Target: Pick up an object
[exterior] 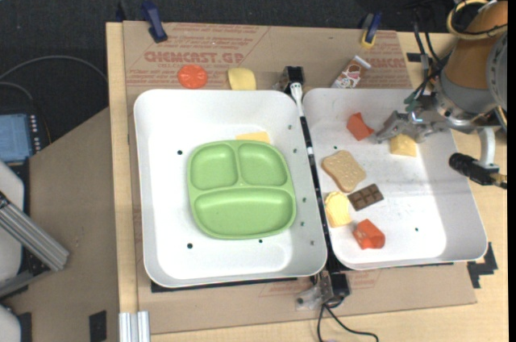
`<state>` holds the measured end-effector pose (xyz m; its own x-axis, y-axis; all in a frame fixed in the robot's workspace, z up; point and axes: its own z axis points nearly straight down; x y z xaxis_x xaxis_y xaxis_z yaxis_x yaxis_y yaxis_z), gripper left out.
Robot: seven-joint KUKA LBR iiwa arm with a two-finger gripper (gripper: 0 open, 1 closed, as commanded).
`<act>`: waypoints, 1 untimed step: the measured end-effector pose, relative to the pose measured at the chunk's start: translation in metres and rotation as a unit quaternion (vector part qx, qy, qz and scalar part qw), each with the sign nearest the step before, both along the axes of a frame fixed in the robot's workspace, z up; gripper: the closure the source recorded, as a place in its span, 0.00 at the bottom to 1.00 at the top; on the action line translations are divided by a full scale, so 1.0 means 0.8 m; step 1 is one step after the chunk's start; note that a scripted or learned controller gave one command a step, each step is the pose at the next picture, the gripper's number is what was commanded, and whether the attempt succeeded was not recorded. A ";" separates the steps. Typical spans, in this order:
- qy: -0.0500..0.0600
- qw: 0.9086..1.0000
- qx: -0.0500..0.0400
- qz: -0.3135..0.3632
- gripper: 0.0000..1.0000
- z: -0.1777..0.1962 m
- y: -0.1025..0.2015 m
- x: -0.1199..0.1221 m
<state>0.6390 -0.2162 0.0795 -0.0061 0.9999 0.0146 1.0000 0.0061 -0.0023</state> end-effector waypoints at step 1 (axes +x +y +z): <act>0.000 1.000 -0.007 -0.002 0.00 0.007 0.009 -0.020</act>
<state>0.6232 -0.2090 0.0851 -0.0012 1.0000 0.0014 1.0000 0.0012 -0.0028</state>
